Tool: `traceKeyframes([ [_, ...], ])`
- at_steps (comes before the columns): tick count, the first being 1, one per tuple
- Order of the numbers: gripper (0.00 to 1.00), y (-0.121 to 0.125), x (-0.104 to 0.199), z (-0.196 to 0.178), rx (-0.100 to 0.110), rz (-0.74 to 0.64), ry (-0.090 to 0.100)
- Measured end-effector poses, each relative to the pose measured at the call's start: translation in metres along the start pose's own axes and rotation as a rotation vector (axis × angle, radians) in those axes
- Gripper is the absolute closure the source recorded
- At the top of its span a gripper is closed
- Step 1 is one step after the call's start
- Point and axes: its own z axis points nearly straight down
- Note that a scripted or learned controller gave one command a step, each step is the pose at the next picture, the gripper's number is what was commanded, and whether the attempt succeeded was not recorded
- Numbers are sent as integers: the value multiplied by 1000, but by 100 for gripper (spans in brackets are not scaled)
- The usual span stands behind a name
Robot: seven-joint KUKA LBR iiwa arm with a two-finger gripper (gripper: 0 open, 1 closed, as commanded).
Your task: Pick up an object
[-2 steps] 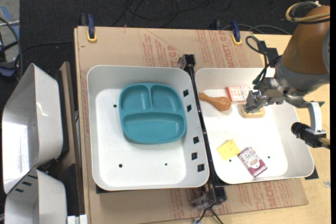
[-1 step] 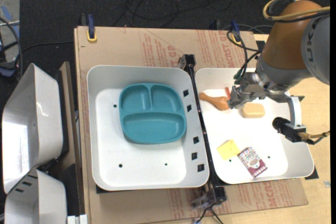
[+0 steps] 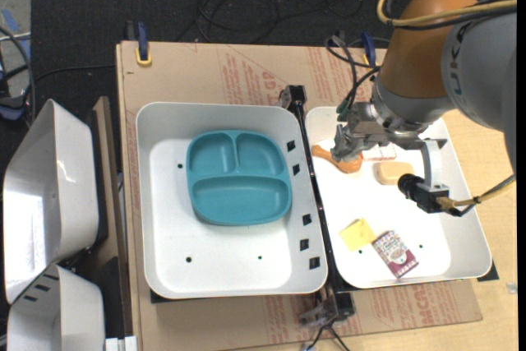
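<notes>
Nearest the front edge of the right bin (image 3: 460,259) lie a small patterned packet (image 3: 395,251) and, just beside it toward the left bin, a yellow block (image 3: 356,234). Farther back, mid-bin, a pale beige piece (image 3: 393,173) rests apart from an orange object (image 3: 345,160) near the bin's left wall. The gripper (image 3: 352,144) sits directly over that orange object; I cannot tell how its fingers stand. The left bin (image 3: 164,201) carries 1 teal divided plate (image 3: 238,177).

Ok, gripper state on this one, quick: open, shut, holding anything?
Gripper: cannot be told. It sits low in the right bin, right over the orange object; nothing is visibly held.
</notes>
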Motion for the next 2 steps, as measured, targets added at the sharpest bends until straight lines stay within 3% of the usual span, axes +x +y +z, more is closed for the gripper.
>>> traceKeyframes([
  [2,100,17,96,10,1,0,1],
])
